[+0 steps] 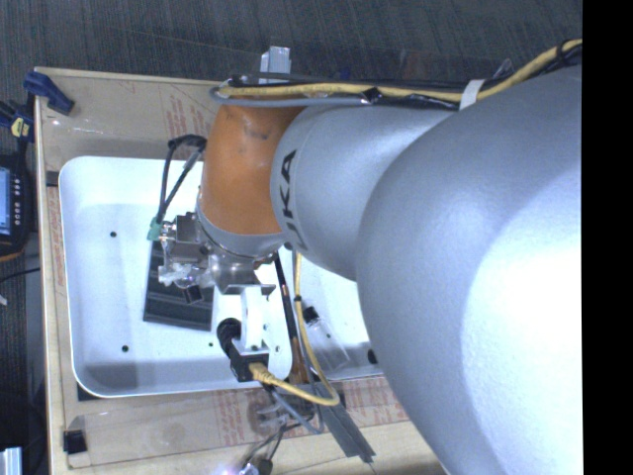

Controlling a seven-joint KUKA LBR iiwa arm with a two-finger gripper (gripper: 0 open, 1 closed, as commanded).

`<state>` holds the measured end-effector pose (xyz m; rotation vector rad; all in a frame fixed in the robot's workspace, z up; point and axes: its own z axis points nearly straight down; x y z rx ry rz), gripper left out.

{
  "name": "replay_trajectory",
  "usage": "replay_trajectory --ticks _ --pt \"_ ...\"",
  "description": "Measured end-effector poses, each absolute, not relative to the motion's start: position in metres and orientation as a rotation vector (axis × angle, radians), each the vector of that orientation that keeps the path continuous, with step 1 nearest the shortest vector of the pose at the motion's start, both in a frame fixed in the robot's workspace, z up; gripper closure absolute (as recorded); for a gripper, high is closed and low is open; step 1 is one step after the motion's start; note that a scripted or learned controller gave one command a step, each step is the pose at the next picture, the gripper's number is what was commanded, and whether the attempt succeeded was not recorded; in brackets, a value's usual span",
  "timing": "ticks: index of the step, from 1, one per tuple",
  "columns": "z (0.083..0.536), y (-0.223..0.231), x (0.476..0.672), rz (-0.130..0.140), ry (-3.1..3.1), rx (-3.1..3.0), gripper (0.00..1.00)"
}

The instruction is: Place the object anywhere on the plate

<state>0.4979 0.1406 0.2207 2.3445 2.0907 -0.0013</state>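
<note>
Claw low inside left white bin, over dark flat slab, poss. the plate; wrist w/ orange band + grey arm block everything right of it; object's place cannot be told; yellow cable just below.

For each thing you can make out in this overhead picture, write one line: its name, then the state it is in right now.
arm: reaching in from the right, bent down over the left bin, covering much of the bench.
gripper: low inside the left bin, above the dark object.
dark object: lying flat on the bin floor, partly covered by the gripper.
left bin: sitting level on the bench.
yellow cable: strung along the arm.
</note>
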Motion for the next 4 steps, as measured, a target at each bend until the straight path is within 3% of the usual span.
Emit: replay_trajectory --ticks 1,2,3,4 --pt "0.129 0.102 0.564 -0.011 2.026 2.405 1.0" --pt "0.094 0.107 0.634 -0.003 1.92 2.492 1.0" --pt "0.093 0.139 0.601 -0.001 1.498 2.763 1.0" --pt "0.094 0.11 0.619 0.004 1.49 2.769 1.0"
